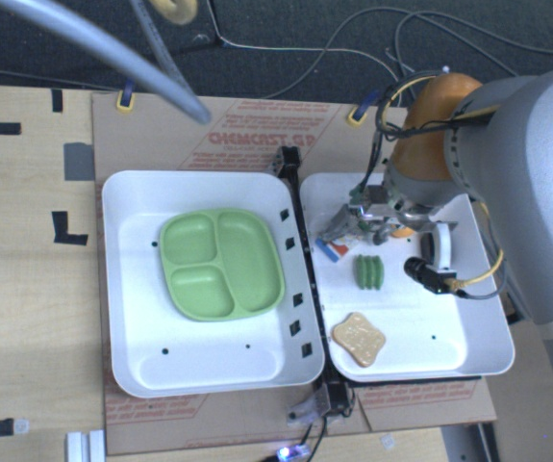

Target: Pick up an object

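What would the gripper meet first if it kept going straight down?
Probably the right bin's floor beside the small red and blue object; the gripper hangs over that spot, though depth is unclear.

Green ridged object, right bin

My gripper sits low in the right bin, crowded by a blue-red thing just beside it. Green pickle and cracker take the middle and front-left; front-right floor is open. Left bin is mostly hogged by the green plate.
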Tool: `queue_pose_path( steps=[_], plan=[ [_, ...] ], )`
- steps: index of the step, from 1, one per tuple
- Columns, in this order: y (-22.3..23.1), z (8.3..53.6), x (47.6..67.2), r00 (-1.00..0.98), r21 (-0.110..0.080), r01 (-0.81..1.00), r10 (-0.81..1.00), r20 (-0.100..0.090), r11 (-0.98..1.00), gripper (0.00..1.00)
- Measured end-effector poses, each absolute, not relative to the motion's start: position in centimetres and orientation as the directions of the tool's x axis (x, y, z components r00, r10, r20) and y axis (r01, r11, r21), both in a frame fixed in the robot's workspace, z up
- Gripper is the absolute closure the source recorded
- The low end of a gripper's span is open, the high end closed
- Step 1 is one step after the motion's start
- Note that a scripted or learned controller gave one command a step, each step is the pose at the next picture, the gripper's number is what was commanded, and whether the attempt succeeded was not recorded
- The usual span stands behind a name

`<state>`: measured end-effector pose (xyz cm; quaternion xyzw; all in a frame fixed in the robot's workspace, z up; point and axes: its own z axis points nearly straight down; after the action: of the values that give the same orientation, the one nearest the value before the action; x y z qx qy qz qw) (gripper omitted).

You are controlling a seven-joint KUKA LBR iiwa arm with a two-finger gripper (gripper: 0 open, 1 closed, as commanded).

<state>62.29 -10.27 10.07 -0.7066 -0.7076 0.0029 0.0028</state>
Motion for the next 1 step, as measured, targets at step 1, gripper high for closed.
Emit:
queue_pose_path(
  steps=[1],
  plan=[
    [-10.28, 8.80, 62.48, -0.001, 0.003, 1.000, 1.000, -0.001, 0.001, 0.00]
  ],
)
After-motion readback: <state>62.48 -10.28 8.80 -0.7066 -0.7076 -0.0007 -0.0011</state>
